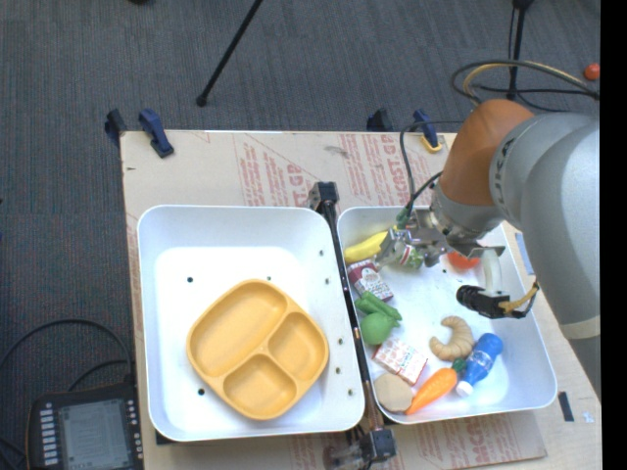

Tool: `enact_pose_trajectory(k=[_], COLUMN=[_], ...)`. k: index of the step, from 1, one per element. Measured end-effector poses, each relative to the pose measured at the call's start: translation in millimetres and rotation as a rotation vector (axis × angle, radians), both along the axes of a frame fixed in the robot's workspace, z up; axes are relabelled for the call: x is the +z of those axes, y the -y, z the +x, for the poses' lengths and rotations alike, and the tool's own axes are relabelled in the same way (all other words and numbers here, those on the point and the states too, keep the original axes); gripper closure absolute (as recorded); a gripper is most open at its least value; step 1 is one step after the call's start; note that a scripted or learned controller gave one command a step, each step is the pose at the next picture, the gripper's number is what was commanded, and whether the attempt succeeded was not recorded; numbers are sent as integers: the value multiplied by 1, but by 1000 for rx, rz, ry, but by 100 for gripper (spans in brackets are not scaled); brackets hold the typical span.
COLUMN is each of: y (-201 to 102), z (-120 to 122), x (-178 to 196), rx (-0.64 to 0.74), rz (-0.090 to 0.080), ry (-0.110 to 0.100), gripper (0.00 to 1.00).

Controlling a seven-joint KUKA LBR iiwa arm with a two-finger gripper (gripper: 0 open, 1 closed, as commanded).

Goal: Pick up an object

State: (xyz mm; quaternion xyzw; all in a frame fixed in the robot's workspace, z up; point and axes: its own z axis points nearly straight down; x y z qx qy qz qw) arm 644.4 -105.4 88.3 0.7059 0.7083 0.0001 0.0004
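Yellow banana (366, 246) lengthwise toward pincer (409, 247)

A robotics lab: clamped cardboard-topped bench (284, 169) on grey carpet (59, 67), black tripod legs (235, 42), a handheld control pendant (83, 434).

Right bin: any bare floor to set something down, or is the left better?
Right bin is crowded: banana, croissant, bottle, carrot, with one bare patch between the gripper and croissant. Left bin has bare floor all round the yellow tray, widest along its far side.
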Motion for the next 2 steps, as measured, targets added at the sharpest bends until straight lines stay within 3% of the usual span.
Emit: enact_pose_trajectory(k=[1,2], y=[0,0], z=[-2,-2], x=[10,9], rx=[6,7], rz=[1,1], ry=[-13,-13], gripper=[100,0])
